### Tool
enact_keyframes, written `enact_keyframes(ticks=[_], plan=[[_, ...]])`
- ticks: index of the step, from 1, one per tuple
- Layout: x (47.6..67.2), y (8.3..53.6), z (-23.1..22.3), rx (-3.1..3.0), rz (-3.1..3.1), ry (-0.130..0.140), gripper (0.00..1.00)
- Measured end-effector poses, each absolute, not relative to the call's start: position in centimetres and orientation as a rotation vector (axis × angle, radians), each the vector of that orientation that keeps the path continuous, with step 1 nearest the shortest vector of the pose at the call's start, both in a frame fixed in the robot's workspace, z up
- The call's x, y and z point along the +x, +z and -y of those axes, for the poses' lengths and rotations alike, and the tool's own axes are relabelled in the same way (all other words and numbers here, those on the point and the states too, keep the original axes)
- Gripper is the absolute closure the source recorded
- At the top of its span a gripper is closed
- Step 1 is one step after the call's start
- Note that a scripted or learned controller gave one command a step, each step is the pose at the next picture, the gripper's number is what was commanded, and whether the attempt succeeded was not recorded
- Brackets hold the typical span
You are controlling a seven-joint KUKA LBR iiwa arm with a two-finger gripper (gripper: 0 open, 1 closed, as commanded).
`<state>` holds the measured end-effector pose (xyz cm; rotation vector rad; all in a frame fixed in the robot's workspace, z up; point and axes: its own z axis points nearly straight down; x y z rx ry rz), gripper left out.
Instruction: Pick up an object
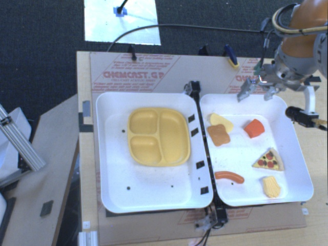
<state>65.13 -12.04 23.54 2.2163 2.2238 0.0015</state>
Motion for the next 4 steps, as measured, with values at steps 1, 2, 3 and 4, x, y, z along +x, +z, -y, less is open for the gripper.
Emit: enact_keyframes(ticks=[1, 2, 3, 4], plan=[[64.8, 18.1, 11.1, 2.216, -2.229, -0.002, 0.00], [64.8, 12.0, 10.6, 2.215, -2.229, -0.002, 0.00], [64.8, 8.3, 10.6, 2.215, -2.227, 0.000, 0.00], [65.0, 9.8, 10.6, 2.211, -2.226, 0.006, 1.00]])
